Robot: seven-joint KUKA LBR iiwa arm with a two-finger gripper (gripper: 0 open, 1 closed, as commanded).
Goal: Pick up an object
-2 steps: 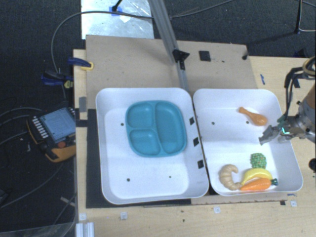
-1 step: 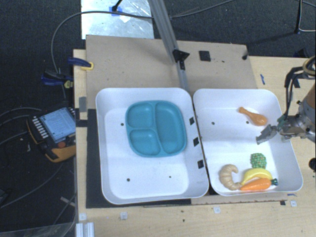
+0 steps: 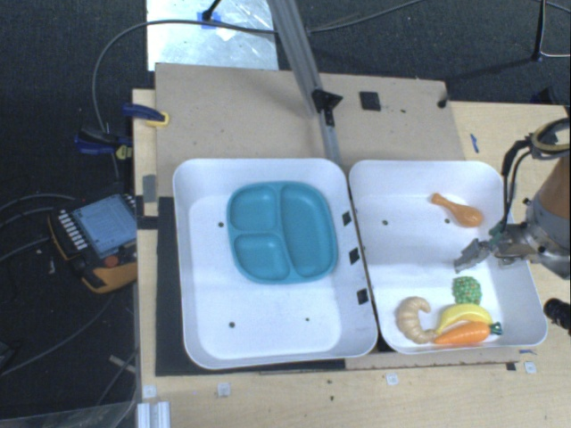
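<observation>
At the right edge of the frame, over the right-hand shallow white bin (image 3: 513,185), the grey end effector (image 3: 471,255) hangs with its dark fingertips pointing left and slightly down; nothing is visible between them, and whether they stand wide or narrow I cannot tell at this size.

Just below and barely left of the tip lies a small green knobbly toy, like a broccoli head (image 3: 466,289), the nearest thing to grasp and near the tip without touching it. Below that again, crowded into the bin's lower right corner, a yellow plastic banana (image 3: 464,315) and an orange plastic carrot (image 3: 464,333) lie with their long axes running left to right, touching each other, and a beige curled croissant-like piece (image 3: 413,318) sits just to their left. Above and slightly left of the tip, an orange drumstick-shaped toy (image 3: 458,209) lies apart, its long axis slanting from upper left to lower right.

Judging from this, a short move down-frame would suit the green toy best.

Farther left, the other white bin (image 3: 192,266) holds a teal plastic divided plate (image 3: 281,231).
</observation>
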